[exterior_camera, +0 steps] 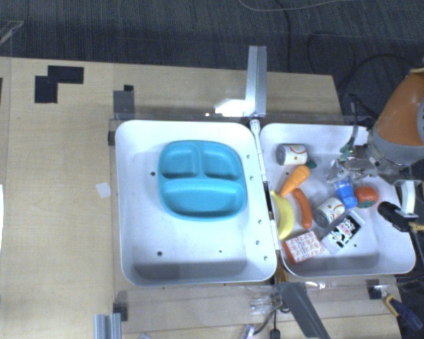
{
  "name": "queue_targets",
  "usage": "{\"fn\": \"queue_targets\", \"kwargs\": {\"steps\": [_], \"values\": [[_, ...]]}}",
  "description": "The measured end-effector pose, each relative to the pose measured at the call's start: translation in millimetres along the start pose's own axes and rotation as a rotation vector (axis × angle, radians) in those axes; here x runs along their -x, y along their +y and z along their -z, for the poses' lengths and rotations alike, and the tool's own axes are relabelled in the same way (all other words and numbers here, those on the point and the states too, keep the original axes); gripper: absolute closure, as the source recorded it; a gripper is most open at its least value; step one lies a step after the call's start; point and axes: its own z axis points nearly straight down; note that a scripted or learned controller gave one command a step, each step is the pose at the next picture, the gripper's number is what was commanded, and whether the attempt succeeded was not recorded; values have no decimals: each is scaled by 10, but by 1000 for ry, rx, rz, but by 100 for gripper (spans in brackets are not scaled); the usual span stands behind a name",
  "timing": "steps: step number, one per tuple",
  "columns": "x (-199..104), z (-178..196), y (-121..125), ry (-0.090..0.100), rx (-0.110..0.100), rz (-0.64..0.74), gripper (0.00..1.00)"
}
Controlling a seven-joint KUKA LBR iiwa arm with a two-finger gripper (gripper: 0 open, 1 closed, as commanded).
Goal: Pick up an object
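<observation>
Wooden bench (56, 210), two white bins side by side, left bin (138, 260) holding one blue divided plate (200, 177) with bare floor all round, right bin (389, 260) crowded — one carrot (295, 181), one banana (285, 216), one sausage (302, 209), two small cans, gripper (353, 162) near its right wall (finger state cannot be told) above a blue object (346, 193).

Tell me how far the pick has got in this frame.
Done: the arm has reached over the right bin. In hand: the gripper sits above the blue object, beside the red one; no grasp visible. Left: gripping and lifting. The blue plate lies in the left bin.
</observation>
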Motion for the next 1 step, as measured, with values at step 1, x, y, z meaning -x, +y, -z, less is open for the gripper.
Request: {"fn": "queue_targets", "kwargs": {"steps": [1], "values": [[85, -162, 709, 2, -23, 153, 100]]}}
